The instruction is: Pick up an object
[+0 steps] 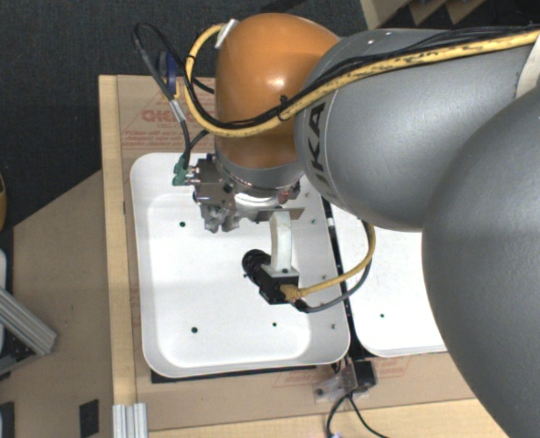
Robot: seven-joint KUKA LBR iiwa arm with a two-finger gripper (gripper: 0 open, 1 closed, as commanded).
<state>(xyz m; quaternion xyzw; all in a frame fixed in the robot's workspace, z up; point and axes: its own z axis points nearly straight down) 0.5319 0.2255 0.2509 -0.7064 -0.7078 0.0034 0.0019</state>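
Note:
The arm reaches in from the right and hangs over the left white bin (170,327). Its orange band and grey wrist cover the bin's far half. My gripper (217,215) sits low over the bin's upper middle, just below the wrist, and its grey metal body hides the tips. I see no loose object on the white floor that shows around it; only small dark dots mark the floor. Whatever lies under the wrist is hidden.
The right white bin (393,336) lies beside the left one, mostly covered by the grey arm. Both rest on a brown board (124,135) with dark floor around it. A metal rail (15,313) lies at the far left.

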